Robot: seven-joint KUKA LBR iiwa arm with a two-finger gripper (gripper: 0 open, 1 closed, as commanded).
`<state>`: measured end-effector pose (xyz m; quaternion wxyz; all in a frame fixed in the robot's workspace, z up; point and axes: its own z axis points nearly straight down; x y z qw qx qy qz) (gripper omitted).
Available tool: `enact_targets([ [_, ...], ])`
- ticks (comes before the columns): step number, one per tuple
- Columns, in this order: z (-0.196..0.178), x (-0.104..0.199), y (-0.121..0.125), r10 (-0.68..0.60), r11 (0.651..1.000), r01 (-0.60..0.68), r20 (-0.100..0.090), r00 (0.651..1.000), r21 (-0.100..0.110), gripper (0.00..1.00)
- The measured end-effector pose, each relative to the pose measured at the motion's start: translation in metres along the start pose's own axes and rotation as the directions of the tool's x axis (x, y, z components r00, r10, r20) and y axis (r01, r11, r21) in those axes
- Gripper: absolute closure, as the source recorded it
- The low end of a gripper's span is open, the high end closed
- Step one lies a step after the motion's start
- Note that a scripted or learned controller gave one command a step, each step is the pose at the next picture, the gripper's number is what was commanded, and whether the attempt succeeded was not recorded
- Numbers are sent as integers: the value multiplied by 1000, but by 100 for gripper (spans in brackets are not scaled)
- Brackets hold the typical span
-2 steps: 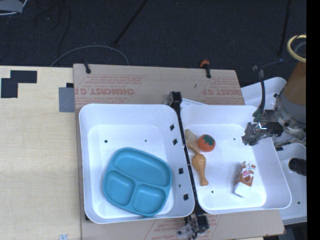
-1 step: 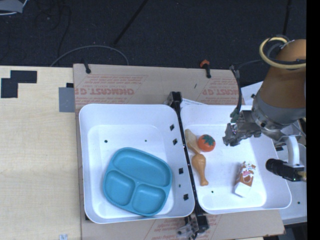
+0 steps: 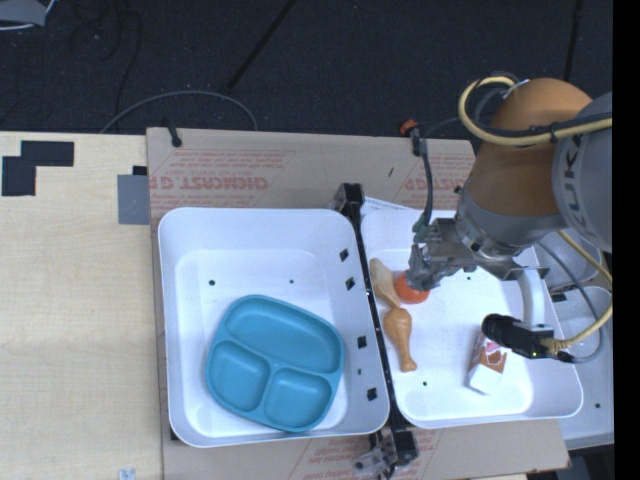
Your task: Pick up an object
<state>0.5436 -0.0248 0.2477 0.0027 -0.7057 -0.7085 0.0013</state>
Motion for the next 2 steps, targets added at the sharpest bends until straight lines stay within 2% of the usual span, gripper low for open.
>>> enact_targets([
  [1,-4,50,15,-1,1000,1,1,1000,-3,100],
  [2,11,89,37,0,1000,0,2,1000,-2,100],
])
